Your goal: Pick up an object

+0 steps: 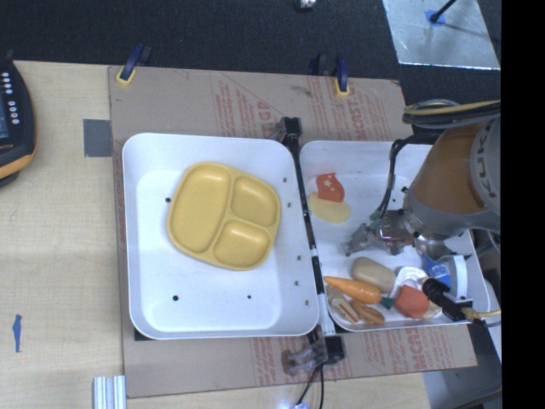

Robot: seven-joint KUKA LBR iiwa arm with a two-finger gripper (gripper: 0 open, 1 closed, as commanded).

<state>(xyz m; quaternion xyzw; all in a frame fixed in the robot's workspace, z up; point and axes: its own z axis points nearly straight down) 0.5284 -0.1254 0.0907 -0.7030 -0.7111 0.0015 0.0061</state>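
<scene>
In right bin (358, 156), gripper (372, 237) poised above potato (373, 272) and carrot (353, 290); finger state cannot be told. Approach step judged underway; descent onto one item required next.

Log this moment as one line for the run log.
arm: over right bin | gripper: above toy food, holding nothing seen | carrot: in right bin | yellow tray: in left bin
</scene>
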